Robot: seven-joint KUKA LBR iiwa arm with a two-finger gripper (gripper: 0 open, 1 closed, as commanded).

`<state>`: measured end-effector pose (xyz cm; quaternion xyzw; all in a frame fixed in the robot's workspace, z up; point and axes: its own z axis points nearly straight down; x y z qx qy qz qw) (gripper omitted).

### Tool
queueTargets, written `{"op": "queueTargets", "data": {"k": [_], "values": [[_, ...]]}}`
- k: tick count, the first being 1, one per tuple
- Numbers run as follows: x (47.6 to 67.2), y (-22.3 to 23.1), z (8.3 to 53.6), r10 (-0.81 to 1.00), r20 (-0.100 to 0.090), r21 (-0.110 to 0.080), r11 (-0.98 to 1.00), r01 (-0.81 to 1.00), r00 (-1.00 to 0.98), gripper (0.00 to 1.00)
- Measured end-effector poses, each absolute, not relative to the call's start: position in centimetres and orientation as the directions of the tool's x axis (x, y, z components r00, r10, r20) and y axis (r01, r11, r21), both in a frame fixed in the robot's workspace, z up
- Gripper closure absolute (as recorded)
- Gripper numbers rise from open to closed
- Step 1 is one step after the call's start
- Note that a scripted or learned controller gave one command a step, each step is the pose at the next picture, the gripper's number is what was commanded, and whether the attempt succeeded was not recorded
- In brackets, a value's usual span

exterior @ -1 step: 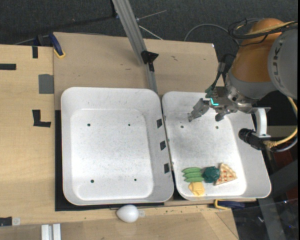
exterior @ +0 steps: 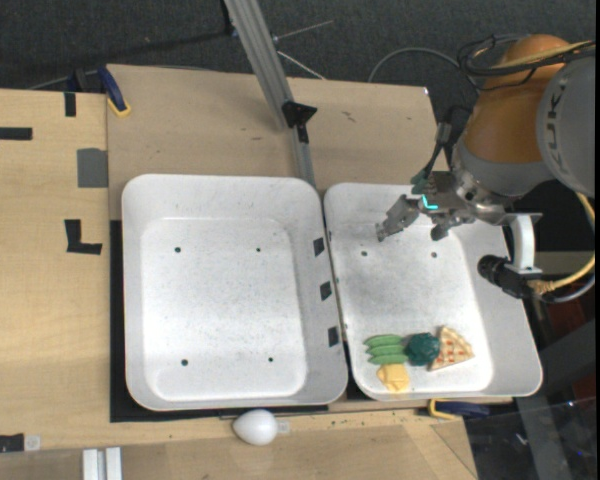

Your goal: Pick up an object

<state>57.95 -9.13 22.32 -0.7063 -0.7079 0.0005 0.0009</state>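
Observation:
The right bin (exterior: 500,308) holds a small cluster of toy foods near its front edge: a green pea pod (exterior: 384,345), a dark green broccoli piece (exterior: 422,347), a pizza slice (exterior: 452,349) and a yellow piece (exterior: 393,375). My gripper (exterior: 413,222) hangs over the far part of the right bin, well behind the cluster. Its two fingers stand spread apart with nothing between them.
The left bin (exterior: 140,268) lies beside the right one. A white egg-shaped object (exterior: 255,427) rests on the bench just in front of the left bin. A grey slanted pole (exterior: 265,58) rises behind the bins. The arm's cables (exterior: 540,278) hang at the right.

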Motion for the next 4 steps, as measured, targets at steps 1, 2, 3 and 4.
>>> {"op": "queueTargets", "data": {"k": [1,2,3,4], "values": [[58.2,-9.8,16.2,1.0,-0.001,-0.008,0.0,1.0,0.0,0.0],[58.9,-10.0,10.5,1.0,0.0,-0.008,0.001,1.0,-0.001,0.0],[58.9,-9.9,8.8,1.0,-0.001,-0.002,0.001,1.0,-0.001,0.0],[58.9,-9.9,9.9,1.0,0.0,-0.002,0.003,1.0,-0.003,1.0]]}}
